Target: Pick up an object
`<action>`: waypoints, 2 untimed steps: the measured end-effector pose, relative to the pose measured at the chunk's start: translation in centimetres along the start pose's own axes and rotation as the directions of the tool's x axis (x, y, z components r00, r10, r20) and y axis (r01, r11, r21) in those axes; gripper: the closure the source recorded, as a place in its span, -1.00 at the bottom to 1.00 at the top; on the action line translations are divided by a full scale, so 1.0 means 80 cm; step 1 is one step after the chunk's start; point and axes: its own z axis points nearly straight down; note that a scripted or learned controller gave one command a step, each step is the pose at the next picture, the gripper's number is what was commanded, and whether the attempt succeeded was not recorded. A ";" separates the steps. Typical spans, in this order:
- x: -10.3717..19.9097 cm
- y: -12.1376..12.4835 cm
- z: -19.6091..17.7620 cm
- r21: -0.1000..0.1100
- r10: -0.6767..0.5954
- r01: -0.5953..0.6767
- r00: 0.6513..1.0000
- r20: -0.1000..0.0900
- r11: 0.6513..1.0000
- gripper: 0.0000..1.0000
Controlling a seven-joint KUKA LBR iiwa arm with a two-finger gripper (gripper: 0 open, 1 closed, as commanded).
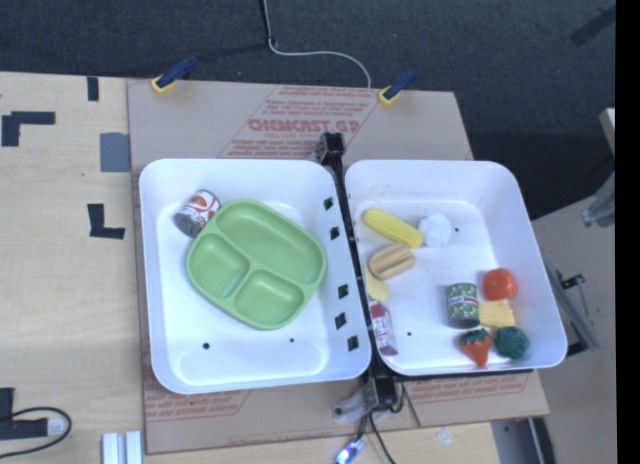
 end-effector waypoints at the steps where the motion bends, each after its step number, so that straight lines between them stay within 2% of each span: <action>1: 0.023 0.001 0.119 0.001 -0.003 0.003 1.000 -0.001 1.000 1.00; 2: 0.089 0.051 0.310 0.005 -0.007 0.007 1.000 -0.004 1.000 1.00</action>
